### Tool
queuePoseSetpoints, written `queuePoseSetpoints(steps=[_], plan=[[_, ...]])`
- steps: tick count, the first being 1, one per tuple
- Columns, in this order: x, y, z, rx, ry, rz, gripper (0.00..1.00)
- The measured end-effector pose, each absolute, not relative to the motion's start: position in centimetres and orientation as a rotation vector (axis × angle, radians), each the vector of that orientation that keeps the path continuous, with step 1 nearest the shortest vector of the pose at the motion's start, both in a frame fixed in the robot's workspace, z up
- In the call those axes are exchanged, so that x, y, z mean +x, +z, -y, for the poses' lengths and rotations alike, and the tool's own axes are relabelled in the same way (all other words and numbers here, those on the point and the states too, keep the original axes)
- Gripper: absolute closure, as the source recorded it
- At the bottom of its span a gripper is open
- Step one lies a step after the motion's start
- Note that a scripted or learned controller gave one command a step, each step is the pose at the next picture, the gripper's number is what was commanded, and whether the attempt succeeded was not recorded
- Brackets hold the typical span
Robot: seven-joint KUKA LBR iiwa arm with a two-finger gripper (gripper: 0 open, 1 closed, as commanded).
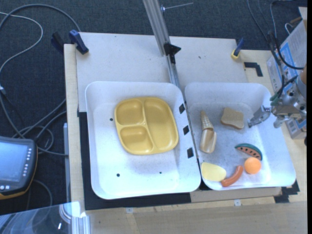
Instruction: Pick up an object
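The right bin [229, 92] holds several toy foods. A tan bread slice [232, 118] lies near its middle, and a beige bottle-shaped piece [207, 133] is to the left of it. Along the front lie a watermelon slice [249, 151], an orange ball [252, 165], a red sausage [233, 176] and a pale yellow piece [213, 171]. My gripper [268, 119] hangs over the bin's right rim, to the right of the bread. It is open, with nothing between its fingers [256, 118].
The left bin [97, 145] holds a yellow divided plate [145, 126]. A metal pole [155, 13] rises between the bins at the back. Blue clamps [78, 41] and a yellow clamp [237, 49] grip the bench's far corners. Cables and a pendant [14, 165] lie on the floor at left.
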State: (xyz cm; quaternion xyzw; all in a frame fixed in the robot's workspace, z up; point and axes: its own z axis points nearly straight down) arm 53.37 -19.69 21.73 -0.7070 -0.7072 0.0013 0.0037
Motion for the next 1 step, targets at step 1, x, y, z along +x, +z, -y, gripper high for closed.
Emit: queuePoseSetpoints(steps=[1], plan=[[52.83, 15.47, 19.74, -2.216, 0.005, 2.215, 0.0]])
